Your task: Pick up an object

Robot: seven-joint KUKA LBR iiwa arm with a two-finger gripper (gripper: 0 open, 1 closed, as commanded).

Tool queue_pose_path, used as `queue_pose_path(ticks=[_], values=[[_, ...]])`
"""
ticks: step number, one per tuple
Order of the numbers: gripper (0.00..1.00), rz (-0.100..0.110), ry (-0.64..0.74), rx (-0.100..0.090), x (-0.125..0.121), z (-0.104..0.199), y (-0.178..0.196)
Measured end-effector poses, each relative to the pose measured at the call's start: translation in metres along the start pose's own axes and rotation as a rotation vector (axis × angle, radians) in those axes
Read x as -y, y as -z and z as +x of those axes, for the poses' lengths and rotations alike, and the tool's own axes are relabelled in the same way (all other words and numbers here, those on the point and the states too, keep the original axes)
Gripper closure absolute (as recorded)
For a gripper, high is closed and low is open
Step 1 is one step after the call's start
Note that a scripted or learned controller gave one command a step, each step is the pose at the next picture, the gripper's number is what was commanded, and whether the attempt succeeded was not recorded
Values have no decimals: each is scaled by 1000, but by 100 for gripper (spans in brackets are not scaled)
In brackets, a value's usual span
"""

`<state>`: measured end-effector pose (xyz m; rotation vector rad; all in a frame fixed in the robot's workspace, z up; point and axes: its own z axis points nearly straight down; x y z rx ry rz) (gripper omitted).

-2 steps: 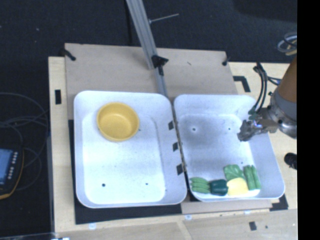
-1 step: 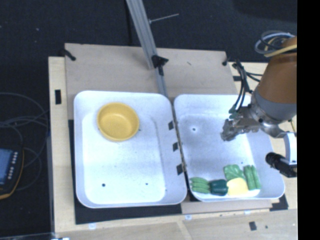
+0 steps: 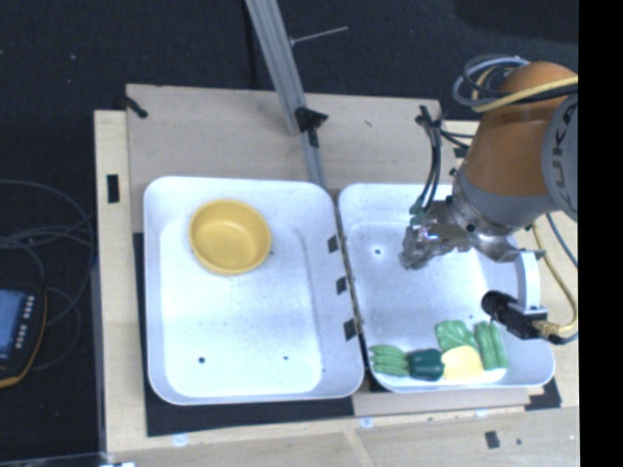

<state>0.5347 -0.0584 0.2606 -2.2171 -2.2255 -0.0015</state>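
grey arm (image 3: 506, 212), orange band (image 3: 516, 154), looped cables (image 3: 487, 71), metallic end effector (image 3: 419, 246)

A yellow bowl (image 3: 231, 236) sits upright in the left bin; green and yellow toys (image 3: 443, 354) cluster in the right bin's near corner.

Pincer (image 3: 417, 251) fingertips blurred; arm (image 3: 516, 154) cut off at right edge.

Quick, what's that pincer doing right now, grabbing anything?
Pincer: over the right bin, away from the toys; open or closed cannot be told.
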Motion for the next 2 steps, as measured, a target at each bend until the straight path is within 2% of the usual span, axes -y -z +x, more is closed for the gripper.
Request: queue_pose_path(ticks=[2], values=[[100, 1, 0, 1, -11, 104, -20]])
